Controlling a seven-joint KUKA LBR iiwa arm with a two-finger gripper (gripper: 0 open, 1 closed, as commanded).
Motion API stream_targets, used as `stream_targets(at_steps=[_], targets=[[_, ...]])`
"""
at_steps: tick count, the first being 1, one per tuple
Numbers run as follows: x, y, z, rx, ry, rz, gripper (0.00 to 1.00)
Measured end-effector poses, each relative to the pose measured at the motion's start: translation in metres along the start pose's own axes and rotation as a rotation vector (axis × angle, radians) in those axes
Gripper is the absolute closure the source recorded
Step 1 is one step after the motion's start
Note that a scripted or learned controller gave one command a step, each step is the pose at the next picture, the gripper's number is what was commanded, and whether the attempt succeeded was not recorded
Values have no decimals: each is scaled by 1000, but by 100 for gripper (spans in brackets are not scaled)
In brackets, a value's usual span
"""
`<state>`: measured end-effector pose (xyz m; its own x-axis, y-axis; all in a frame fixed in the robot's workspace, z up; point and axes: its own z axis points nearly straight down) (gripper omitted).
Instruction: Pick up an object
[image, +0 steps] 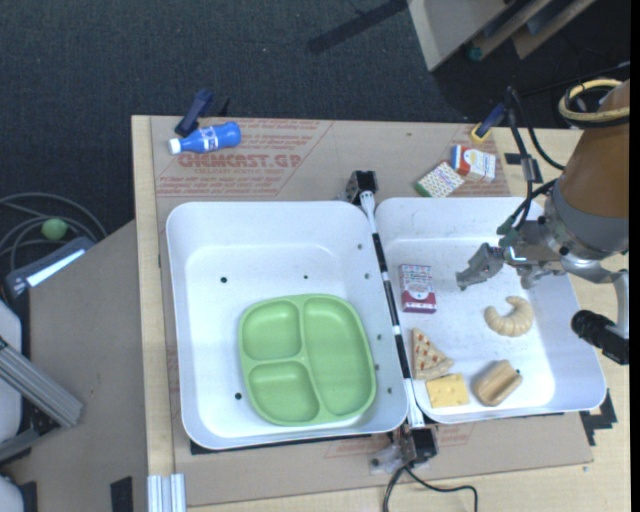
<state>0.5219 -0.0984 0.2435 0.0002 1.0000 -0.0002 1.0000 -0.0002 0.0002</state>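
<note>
While the cardboard-topped bench stands on dark carpet, the left bin carries a green divided tray. The right bin holds the candidates: croissant mid-bin, bread roll and cheese along its near edge. Positioned for a descent, the gripper hangs above the croissant, fingers spread, gripping nothing.
</note>
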Motion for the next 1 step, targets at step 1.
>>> stream_targets(at_steps=[1], targets=[[21,63,59,0,0,-1,0]])
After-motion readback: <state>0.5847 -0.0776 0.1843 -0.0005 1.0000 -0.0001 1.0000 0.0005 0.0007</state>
